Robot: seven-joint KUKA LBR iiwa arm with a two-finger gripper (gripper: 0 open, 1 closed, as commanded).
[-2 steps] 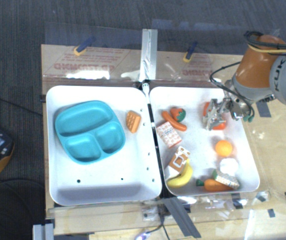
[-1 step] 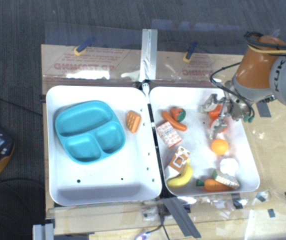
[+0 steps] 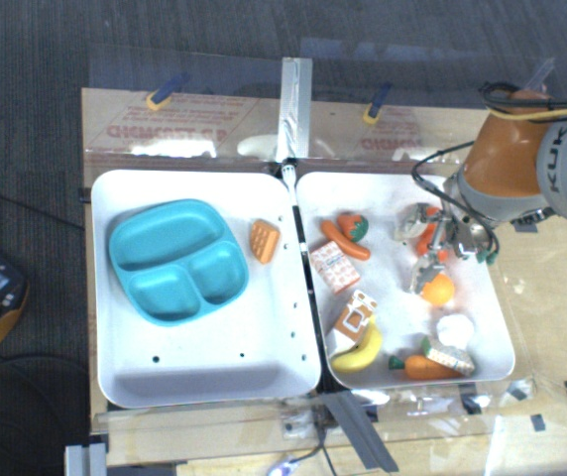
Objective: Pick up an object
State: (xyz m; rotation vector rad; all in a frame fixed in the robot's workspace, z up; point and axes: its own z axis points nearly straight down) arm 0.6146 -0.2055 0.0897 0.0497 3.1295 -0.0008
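Lying nearest the camera along the right bin's (image 3: pixel 502 350) front wall are a toy carrot (image 3: pixel 424 367), a white round object (image 3: pixel 454 329) and a banana (image 3: pixel 359 351), with a small printed carton (image 3: pixel 355 312) just behind the banana. Farther in sits an orange ball (image 3: pixel 437 290), and the gripper (image 3: pixel 430 236) hangs directly behind and above it, low inside the bin. Something red-orange shows at the tool's tip, but whether it is clenched on that or released I cannot tell. Left of it lie a pink box (image 3: pixel 331 265) and another carrot-like toy (image 3: pixel 346 236). In the left bin (image 3: pixel 125 365) rest a blue divided tray (image 3: pixel 176 258) and an orange ridged piece (image 3: pixel 264 239). Judging by this, the pick is mid-attempt: the approach is made, the lift remains.
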